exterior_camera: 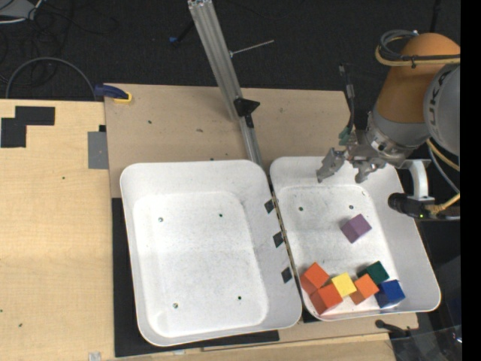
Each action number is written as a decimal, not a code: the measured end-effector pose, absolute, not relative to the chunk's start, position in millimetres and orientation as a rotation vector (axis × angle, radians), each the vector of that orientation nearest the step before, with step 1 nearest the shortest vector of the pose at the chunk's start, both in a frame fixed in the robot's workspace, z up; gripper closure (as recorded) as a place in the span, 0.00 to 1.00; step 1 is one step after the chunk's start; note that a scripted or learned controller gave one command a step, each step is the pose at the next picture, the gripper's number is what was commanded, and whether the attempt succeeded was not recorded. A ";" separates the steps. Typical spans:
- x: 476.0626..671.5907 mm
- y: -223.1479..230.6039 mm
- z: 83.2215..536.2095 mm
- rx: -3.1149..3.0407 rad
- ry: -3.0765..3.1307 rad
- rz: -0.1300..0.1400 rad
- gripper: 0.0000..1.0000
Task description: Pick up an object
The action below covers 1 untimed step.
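A wooden bench [180,126] bore two white bins. The left bin [197,247] lay beside the right bin [421,277], which held a purple block [355,228] and a cluster of coloured blocks [352,284] near its front edge. Above its far edge, the gripper [346,173] hung with fingers spread, gripping nothing.

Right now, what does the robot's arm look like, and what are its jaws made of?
The arm is chunky and rounded, grey with a wide orange band near the wrist. Looped cables sit on top of the orange part. A thin dark rod sticks up beside it. The gripper is small, grey and metal-looking, with two short prongs for jaws and a little teal spot above them.
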<state>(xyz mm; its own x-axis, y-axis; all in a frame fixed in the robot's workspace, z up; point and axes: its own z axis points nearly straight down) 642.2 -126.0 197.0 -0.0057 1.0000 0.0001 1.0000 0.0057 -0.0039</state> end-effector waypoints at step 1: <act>612.7 -146.8 175.1 -2.221 -2.215 0.008 0.00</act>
